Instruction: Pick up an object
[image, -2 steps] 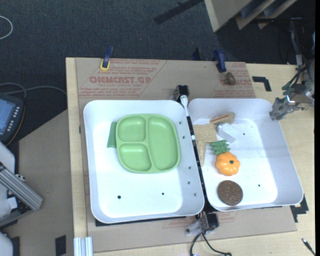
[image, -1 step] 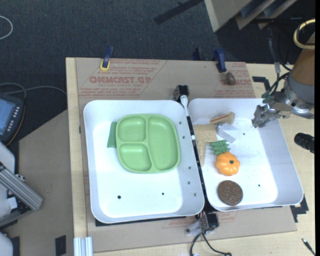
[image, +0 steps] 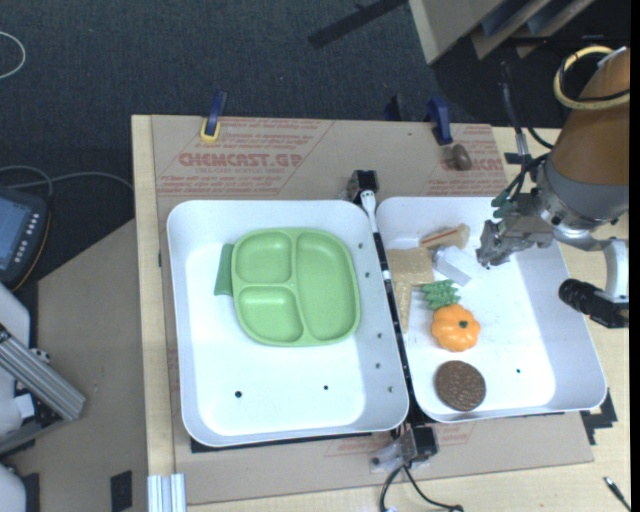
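A brown disc (image: 460, 385) is seen nearest in the right bin (image: 540, 385), then an orange pumpkin (image: 455, 328); farther back the gripper (image: 492, 252) is poised above a white block (image: 453, 268)

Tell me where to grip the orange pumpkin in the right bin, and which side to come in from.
Judging from this view, grip the pumpkin across its round body, coming straight down from above. It sits upright with its stem on top. The green leafy piece touches its far side and the brown disc lies close on the near side, so set the gripper fingers on its left and right flanks.
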